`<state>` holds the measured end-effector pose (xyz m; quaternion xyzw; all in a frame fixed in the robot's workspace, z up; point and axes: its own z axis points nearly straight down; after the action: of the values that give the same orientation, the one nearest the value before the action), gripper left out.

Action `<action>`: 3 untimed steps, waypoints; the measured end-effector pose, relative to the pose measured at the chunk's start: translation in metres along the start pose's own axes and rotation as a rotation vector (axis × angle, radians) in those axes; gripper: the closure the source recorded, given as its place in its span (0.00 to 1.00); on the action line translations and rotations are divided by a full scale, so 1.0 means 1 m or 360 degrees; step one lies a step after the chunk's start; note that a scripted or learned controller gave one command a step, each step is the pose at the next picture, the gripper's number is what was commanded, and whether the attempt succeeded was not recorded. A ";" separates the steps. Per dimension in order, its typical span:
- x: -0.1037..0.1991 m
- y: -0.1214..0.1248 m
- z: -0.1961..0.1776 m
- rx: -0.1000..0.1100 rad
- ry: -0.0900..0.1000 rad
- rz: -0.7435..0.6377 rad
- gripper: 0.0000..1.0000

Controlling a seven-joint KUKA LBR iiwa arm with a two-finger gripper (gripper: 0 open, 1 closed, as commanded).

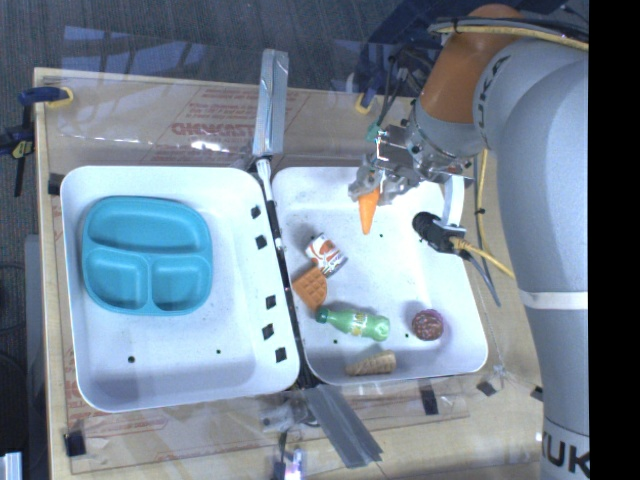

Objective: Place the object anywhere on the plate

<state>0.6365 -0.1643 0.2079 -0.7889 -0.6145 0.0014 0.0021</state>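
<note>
Tool over far end of right bin, closed on toy carrot, carrot hanging tip-down. Blue divided plate lies well left in left bin; carry leftward.

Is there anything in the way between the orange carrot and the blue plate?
The carrot hangs from the claw over the right bin. The blue plate lies in the left bin. Between them run the two bins' raised rims, meeting in the middle; nothing else visible blocks the way.
</note>
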 end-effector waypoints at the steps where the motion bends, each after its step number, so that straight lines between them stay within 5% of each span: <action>1: 0.071 0.003 -0.026 -0.0002 0.0000 -0.0054 1.00; 2: 0.127 -0.058 0.009 0.0002 -0.0003 -0.0154 1.00; 3: 0.195 -0.061 0.017 -0.0004 -0.0004 -0.0847 1.00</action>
<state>0.6251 0.0395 0.1915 -0.5995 -0.8004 0.0010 0.0006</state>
